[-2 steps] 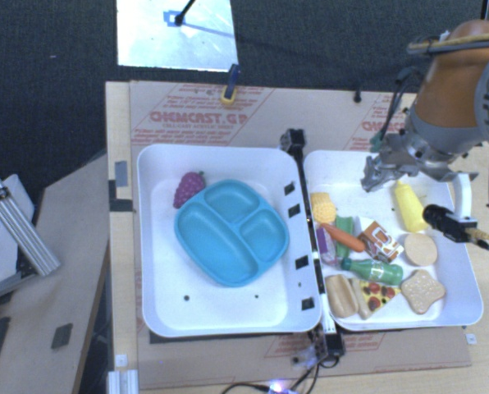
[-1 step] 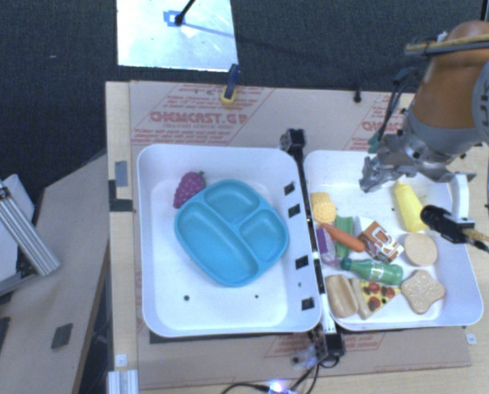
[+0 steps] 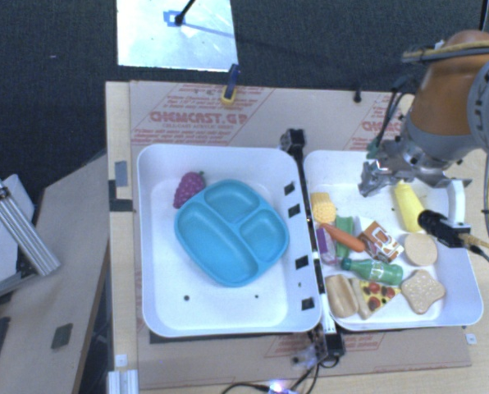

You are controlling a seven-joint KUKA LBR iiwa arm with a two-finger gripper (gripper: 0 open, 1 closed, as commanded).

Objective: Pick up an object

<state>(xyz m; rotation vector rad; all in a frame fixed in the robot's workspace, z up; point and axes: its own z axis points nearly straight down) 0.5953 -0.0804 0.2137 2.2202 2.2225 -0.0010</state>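
Grey tool hangs at right of frame over the right bin, near a yellow banana; its grip state I cannot tell.

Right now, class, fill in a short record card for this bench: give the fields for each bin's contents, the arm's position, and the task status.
left bin: blue divided tray; purple grapes by its upper left edge
right bin: toy foods, including corn, carrot, green bottle, pizza slice, toast, yellow bottle
gripper: above the upper part of the right bin
task status: nothing seen held
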